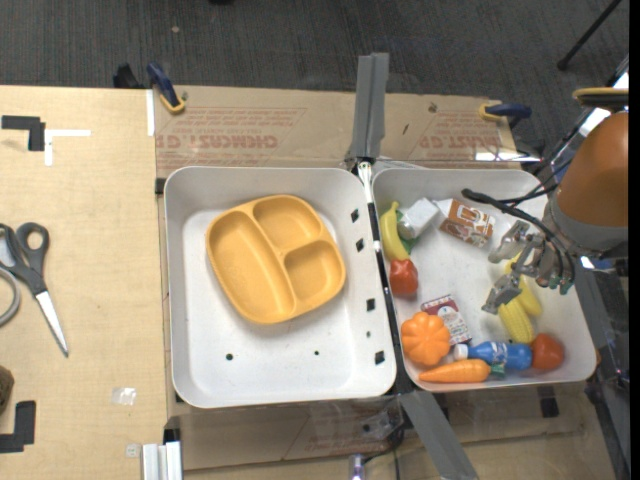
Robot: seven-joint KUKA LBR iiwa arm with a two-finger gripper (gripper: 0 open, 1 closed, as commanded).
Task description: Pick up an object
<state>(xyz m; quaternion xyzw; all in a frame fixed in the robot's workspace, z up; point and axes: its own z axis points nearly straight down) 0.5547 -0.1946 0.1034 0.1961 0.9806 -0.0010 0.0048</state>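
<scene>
Silver and grey, my end effector (510, 273) hangs low in the right bin (575, 363), near its right wall. Its two fingers (497, 299) point down and a bit left. I cannot tell if they are open or closed, and I see nothing held between them.

Just beside my fingers lies one yellow corn (520, 317). It looks like it is touching them or almost touching. Next to the corn is one red tomato (548, 351). One blue bottle (496, 353) lies by the tomato, and one orange carrot (454, 372) lies right under it along the front wall. One orange pumpkin (426, 338) sits just left of the bottle. One small red and white packet (445, 315) is above the pumpkin.

Up by the back of the bin is one brown box (467, 222). One little white box (420, 214) is beside it. One yellow banana (391, 235) lies along the left wall, and one red pepper (403, 277) sits below it.

So that is ten toys, all packed in the right bin. Lots of them crowd close to my fingers.

Black cables (505, 207) loop above my wrist.

One yellow plate (276, 257) with three parts sits in the left bin (200, 378). On the desk (80, 268) far to the left lies one pair of scissors (38, 280). Two blue clamps (165, 87) hold the brown cardboard (250, 133) at the back.
</scene>
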